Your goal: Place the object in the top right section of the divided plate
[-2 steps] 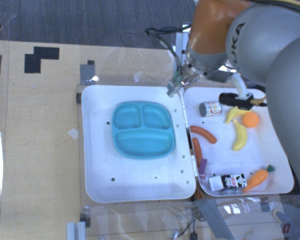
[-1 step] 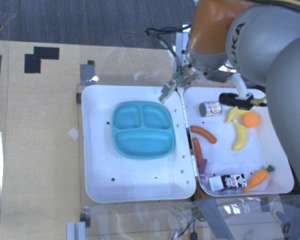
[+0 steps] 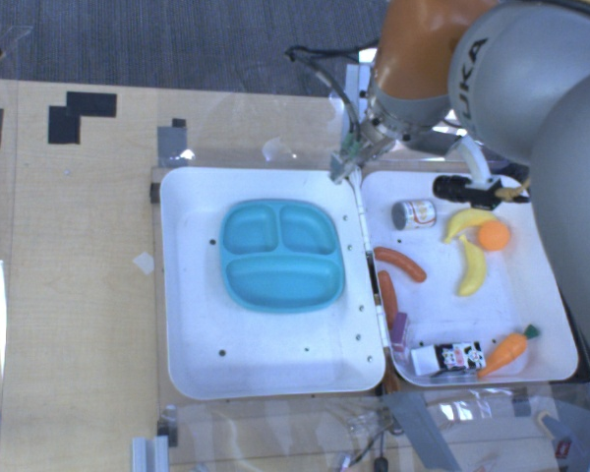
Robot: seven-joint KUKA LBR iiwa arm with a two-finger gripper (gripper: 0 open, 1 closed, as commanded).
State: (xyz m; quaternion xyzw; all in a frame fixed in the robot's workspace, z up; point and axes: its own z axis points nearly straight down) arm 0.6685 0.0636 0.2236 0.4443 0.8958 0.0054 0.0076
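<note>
My two-finger gripper (image 3: 346, 162) hangs over the far edge of the bench's two shallow white bins, right above the seam where they meet. Something small and greenish sits at its tip, but the view is too blurred there for me to say whether my fingers are spread, closed, or holding it.

In the left white bin (image 3: 192, 357) lies the light blue plastic divided plate (image 3: 281, 255), near the bin's centre, with two small sections along its far side and one wide section along its near side. The far right section (image 3: 309, 230), my target, looks bare.

The right white bin (image 3: 549, 308) holds the loose toys: a small grey can (image 3: 414, 213) near its far left corner, two yellow bananas (image 3: 470, 252) and an orange ball (image 3: 493, 235) towards its right side, a reddish sausage (image 3: 400, 264) by its left edge, and an orange carrot with a green top (image 3: 506, 351) at its near edge.

I judge these toys light and stiff, probably smooth plastic, so slippery; gripping across the narrow middle should serve best.

My arm reaches in from the right, with the orange band (image 3: 418, 42) above the wrist tilted down towards the seam.
</note>
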